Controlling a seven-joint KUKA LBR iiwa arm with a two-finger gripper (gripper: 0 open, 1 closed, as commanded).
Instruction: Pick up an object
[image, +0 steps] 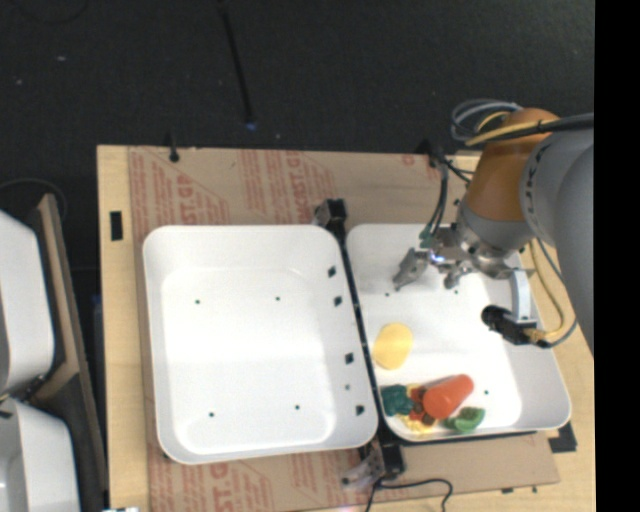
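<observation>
Above the right bin (540, 395), our pincer (428, 268) hangs spread, holding nothing.
We judge the yellow ball (393, 344) nearest, lying below-left of it (toward the divider); the red toy (447, 395) sits farther, near the front rim.

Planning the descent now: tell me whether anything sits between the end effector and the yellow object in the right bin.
Nothing visible does. The end effector hangs over bare white floor of the right bin, and the yellow object lies apart from the red, green and teal pile nearer the front.
</observation>
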